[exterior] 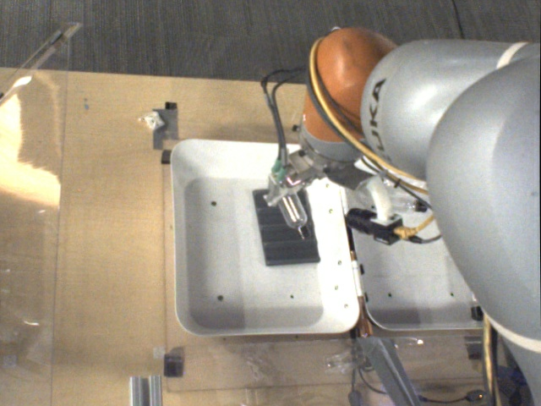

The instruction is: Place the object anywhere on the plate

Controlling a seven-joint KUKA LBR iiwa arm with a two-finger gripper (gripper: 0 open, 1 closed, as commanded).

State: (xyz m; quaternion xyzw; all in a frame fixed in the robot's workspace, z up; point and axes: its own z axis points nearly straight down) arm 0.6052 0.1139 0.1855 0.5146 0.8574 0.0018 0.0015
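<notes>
Hovering fingers [295, 214] over ridged plate [286, 237]

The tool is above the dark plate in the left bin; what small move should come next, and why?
Probably a short descent straight down. The tool hangs over the upper right part of the dark ribbed plate, which lies flat in the left bin. Whether it carries the object cannot be told, so lowering first seems safer than releasing from height.

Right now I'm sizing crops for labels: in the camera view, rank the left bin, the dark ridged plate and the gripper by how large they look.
1. left bin
2. dark ridged plate
3. gripper, though it sits nearer the camera, so it looks bigger than it is.
</notes>
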